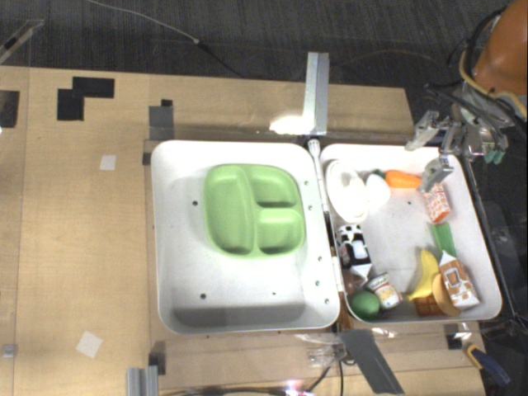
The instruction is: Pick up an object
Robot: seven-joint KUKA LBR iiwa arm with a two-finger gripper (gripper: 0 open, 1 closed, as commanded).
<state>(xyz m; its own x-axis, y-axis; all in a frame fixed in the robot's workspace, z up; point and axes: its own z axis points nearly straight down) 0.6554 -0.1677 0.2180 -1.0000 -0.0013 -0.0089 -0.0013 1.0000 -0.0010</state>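
Note:
My gripper (434, 151) hangs over the far right corner of the right bin (481, 221), its fingers spread open with nothing between them. Just below it lie an orange carrot (403, 179) and a red and white packet (438, 205). A white bowl (347, 190) sits at the bin's far left. Along the near side are a banana (426, 271), a brown carton (457, 285), a small can (384, 292), a green round fruit (364, 304) and a black and white carton (355, 246). A green stick (445, 239) lies by the right wall.
The left bin (177, 246) holds a green divided plate (252, 209). A metal post (317, 97) stands behind the divide between the bins. The arm's orange band (503, 52) sits at the upper right.

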